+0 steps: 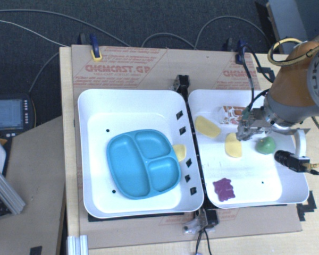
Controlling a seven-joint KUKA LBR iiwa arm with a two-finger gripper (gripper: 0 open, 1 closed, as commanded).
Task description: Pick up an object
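Several items crowd your jaws in the right bin; whether they're wide or narrow, you cannot tell. The yellow piece lies just below them, the green ball beside: descending, you could nudge either away.

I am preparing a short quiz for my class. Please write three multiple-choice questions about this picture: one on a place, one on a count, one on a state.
1. Where is the blue tray?
A. left bin
B. right bin
C. on the floor

2. How many compartments does the tray have?
A. one
B. three
C. six

3. How does the tray lie?
A. flat, open side up
B. upside down
C. standing on its edge

Answers:
1 A: it rests in the left bin.
2 B: ridges divide it into three.
3 A: its hollows face the camera.
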